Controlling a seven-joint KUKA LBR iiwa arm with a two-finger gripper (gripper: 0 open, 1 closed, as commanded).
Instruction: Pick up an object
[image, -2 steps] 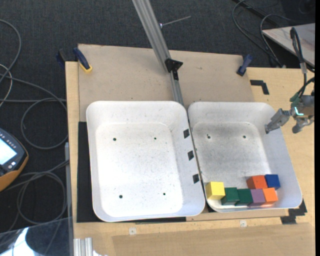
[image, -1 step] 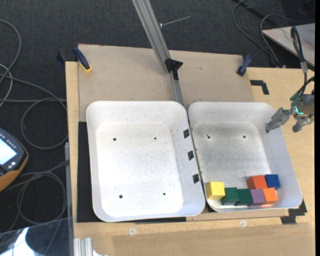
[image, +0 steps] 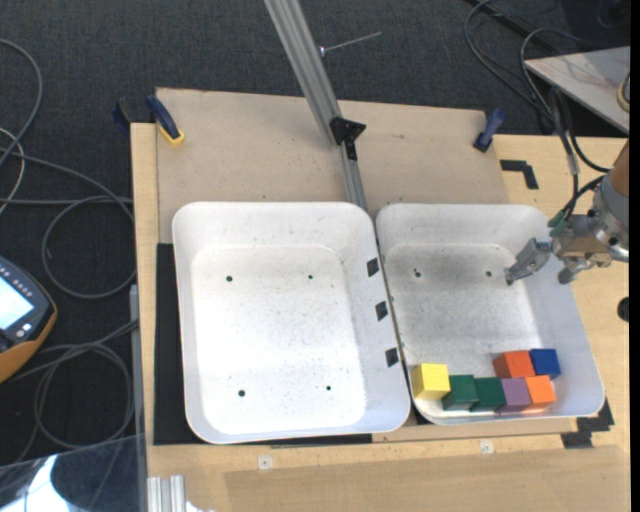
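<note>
Two bins, blocks bunched in the right one

Two white bins sit side by side on the bench (image: 300, 150). In the right bin (image: 455, 225), a cluster of small blocks lies along the near wall, toward the near right corner. A yellow block (image: 432, 379) sits at the left end of the row. Next to it are two green blocks (image: 476, 391), touching each other. A purple block (image: 516, 393) follows, with an orange block (image: 541, 390) beside it. Behind these, a red-orange block (image: 517, 363) and a blue block (image: 545, 360) sit side by side. All of them are packed close, most touching a neighbour.

The gripper (image: 530, 262) reaches in from the right, above the far right part of the right bin, well apart from the blocks. Nothing is between its fingers. One grey finger (image: 524, 265) points down and to the left toward the bin floor; whether the claw is spread or pressed together cannot be told from this angle.

The left bin (image: 190, 230) has a speckled floor. A metal rail (image: 315, 75) runs slantwise from the top edge down to the gap between the bins. Blue clamps (image: 165, 118) grip the far corners of the bench. Cables (image: 60, 230) loop over the dark floor on the left.
</note>
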